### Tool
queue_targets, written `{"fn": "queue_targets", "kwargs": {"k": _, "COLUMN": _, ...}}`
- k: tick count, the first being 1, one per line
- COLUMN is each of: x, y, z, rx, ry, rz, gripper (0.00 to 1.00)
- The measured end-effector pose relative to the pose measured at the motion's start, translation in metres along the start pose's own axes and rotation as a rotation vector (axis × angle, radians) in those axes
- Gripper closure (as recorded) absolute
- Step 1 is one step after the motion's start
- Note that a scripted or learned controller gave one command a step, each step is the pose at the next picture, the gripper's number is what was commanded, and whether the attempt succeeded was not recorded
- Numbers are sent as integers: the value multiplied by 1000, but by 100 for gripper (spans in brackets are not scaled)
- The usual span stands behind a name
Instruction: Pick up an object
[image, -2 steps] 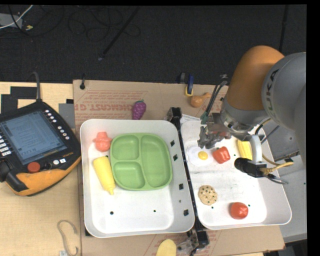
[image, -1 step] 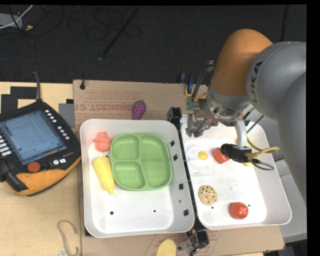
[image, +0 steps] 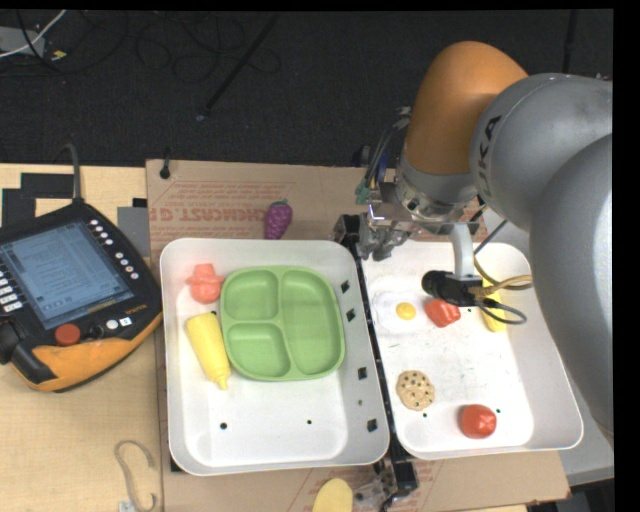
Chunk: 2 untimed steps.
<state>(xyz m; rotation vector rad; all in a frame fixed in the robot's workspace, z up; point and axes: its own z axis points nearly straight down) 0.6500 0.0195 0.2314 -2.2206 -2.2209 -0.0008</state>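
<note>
Closest up: grey arm, gripper over right bin, far-left corner; opening impossible to tell. Likely target: small yellow piece nearby, beside red piece. Centre above it, descend straight, close gently.

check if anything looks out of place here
Two things lie outside the shallow white bins: a small purple plastic toy on the cardboard behind them, and a rounded yellow toy in front.
</note>
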Motion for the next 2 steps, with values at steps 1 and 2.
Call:
{"fn": "queue_targets", "kwargs": {"k": 1, "x": 7, "y": -13, "z": 13, "rx": 4, "ry": -1, "rz": 1, "gripper": 100}}
{"fn": "queue_targets", "kwargs": {"k": 2, "x": 4, "y": -12, "z": 14, "rx": 2, "ry": -2, "rz": 0, "gripper": 100}}
